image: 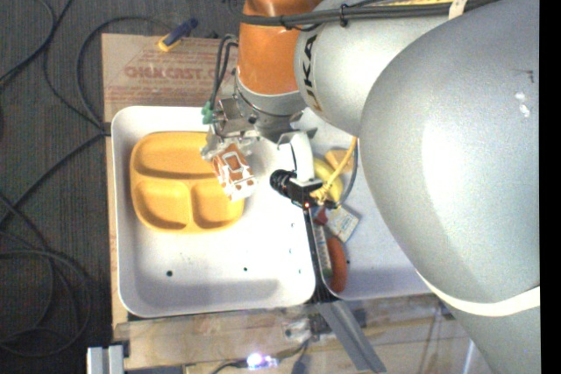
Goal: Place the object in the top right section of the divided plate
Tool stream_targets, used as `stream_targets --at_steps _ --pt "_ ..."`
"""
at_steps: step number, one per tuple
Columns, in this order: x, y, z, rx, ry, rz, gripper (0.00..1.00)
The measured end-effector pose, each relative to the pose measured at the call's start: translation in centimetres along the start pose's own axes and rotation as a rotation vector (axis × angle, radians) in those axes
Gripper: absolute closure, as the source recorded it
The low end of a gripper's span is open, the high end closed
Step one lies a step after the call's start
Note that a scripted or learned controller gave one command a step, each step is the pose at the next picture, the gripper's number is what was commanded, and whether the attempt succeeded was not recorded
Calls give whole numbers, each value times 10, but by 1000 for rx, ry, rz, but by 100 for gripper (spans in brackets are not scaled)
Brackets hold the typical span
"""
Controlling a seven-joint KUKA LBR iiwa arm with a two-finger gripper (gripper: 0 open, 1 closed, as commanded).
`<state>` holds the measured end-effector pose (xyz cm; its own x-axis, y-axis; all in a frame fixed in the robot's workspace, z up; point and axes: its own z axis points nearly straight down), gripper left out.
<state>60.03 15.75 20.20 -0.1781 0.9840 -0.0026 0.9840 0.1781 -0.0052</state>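
Note:
A yellow divided plate (175,188) lies in the left white bin (210,276), toward its far left. My gripper (233,171) hangs over the plate's right edge, where the dividers meet. Between its pale fingers shows a small orange-brown object (231,165), and the gripper is shut on it. The wrist and the orange band (272,31) hide the bin's upper right part.
The right bin (377,280) holds a reddish-brown oblong thing (334,264), a yellow item (331,169) and a small pale packet (344,224), mostly under the arm. A cardboard sheet (158,74) with a blue-yellow item (177,34) lies beyond the left bin.

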Motion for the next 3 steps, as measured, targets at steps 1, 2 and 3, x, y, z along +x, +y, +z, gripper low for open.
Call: stream_targets --at_steps 1,2,3 --pt "46 40 14 -2 -3 -126 100" --pt "56 -2 67 -8 2 -67 100" --pt "63 -8 -30 -2 1 -166 100"
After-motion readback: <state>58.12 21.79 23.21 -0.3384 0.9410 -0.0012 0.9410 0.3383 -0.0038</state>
